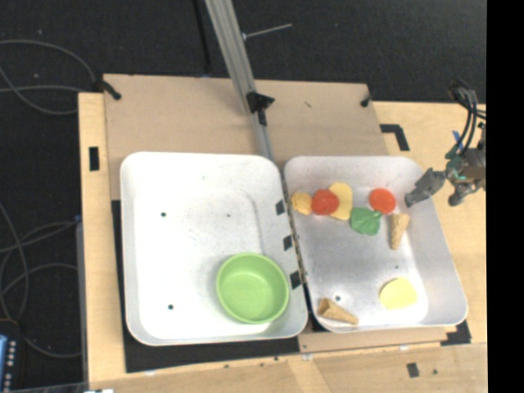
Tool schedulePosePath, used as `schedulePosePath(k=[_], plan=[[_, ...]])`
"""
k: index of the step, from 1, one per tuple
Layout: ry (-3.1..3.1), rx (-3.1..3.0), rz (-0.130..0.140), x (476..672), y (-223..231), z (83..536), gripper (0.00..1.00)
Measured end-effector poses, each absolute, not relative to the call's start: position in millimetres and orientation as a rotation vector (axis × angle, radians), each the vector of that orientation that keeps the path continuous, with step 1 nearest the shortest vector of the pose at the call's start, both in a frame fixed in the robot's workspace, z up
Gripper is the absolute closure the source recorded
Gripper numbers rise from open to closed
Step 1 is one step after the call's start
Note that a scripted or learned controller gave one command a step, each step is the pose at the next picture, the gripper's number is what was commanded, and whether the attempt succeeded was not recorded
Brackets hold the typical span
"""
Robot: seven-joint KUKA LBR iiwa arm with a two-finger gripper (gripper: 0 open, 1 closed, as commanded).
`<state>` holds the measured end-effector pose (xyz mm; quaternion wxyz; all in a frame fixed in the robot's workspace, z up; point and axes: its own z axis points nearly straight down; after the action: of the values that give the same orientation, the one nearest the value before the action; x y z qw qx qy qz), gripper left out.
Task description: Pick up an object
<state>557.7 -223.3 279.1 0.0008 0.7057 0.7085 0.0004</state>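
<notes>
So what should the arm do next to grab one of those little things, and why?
Probably slide the gripper a little further over the right bin and lower it toward the red piece. It sits at the bin's upper right edge, near that piece, and I see nothing between its jaws. The red piece lies slightly apart from the green piece, so it looks like the closest easy target.

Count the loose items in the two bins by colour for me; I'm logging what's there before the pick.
Red: 2
Yellow: 3
Green: 2, a bowl and a small piece
Tan: 2
Total: 9
</notes>
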Motion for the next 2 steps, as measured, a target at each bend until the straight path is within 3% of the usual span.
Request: schedulePosePath(k=[1, 2], plan=[[2.225, 2.216, 0.001, 557.7, -223.3, 279.1, 0.00], [2.224, 2.220, -0.006, 561.6, -219.9, 234.9, 0.00]])
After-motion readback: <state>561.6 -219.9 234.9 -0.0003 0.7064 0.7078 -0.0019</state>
